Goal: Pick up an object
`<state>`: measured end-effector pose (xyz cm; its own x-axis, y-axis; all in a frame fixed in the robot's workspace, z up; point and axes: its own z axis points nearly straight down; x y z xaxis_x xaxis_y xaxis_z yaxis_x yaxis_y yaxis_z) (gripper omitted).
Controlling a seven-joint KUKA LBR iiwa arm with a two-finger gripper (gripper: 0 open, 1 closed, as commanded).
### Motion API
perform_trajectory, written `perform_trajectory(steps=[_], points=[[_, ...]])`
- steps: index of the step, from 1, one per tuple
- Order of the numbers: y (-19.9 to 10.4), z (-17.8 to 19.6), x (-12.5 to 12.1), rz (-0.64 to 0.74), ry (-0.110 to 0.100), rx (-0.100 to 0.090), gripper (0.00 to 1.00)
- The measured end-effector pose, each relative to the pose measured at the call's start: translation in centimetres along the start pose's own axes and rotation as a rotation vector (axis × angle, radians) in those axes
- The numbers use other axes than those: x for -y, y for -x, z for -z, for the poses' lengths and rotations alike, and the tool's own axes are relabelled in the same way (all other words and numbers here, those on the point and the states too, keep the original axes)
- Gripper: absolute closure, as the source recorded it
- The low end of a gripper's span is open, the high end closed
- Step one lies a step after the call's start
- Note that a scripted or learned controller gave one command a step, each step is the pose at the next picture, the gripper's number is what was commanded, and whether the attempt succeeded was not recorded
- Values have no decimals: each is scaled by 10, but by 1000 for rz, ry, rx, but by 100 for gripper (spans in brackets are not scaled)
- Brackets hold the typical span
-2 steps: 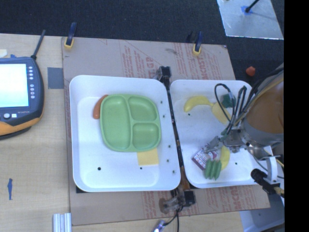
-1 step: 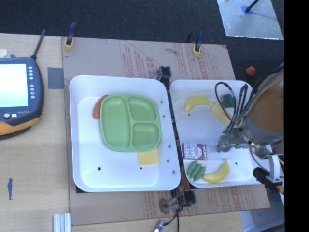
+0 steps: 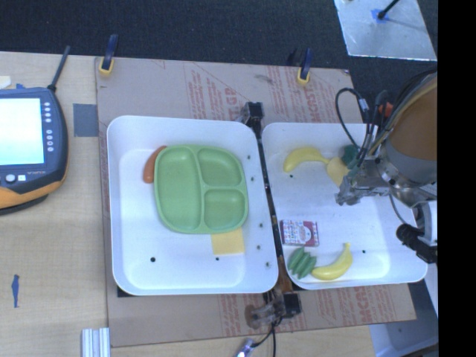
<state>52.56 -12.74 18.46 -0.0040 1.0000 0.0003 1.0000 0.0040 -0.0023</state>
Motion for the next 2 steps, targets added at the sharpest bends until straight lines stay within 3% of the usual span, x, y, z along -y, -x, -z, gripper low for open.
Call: perform_trajectory(steps=[1,2], points=[[0,0,0,0,-1,0,0],[38,-64,-105,0,-1,0,0]])
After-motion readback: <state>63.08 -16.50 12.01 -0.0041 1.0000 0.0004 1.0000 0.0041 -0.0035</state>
